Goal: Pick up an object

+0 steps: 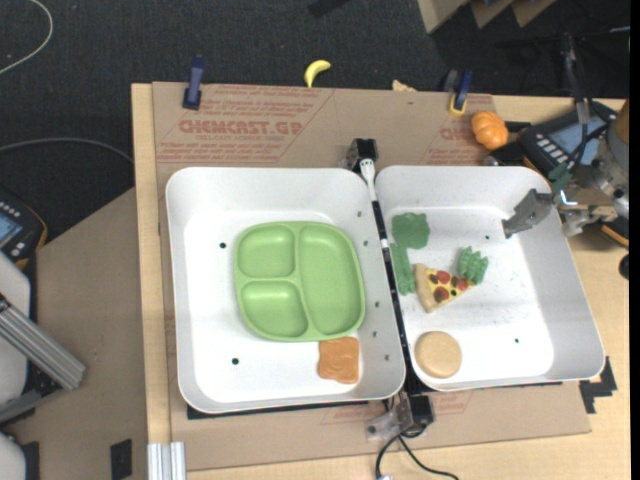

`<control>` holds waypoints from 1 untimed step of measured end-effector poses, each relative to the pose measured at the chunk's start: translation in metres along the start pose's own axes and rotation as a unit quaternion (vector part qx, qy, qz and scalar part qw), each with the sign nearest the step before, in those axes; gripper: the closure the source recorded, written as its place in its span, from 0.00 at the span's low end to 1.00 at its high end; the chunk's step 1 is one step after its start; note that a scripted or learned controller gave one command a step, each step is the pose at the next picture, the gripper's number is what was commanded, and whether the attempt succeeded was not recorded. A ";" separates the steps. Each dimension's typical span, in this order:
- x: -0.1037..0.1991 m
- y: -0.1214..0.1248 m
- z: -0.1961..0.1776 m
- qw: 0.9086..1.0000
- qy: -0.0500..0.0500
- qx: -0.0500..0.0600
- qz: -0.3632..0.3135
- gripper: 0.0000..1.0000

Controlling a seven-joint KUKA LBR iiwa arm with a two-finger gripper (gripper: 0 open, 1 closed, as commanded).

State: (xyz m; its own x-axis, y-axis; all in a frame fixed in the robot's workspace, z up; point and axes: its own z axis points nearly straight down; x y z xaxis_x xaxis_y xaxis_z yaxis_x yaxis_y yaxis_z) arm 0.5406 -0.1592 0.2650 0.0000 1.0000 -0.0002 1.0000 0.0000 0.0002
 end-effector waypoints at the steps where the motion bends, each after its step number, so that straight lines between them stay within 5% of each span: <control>1: 0.046 -0.068 0.163 1.000 0.004 0.011 0.000 0.00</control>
State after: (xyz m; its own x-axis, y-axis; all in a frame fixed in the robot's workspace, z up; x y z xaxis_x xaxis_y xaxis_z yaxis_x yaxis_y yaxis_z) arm 0.4729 -0.1130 0.1023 -0.0004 1.0000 0.0076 0.9998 0.0006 -0.0210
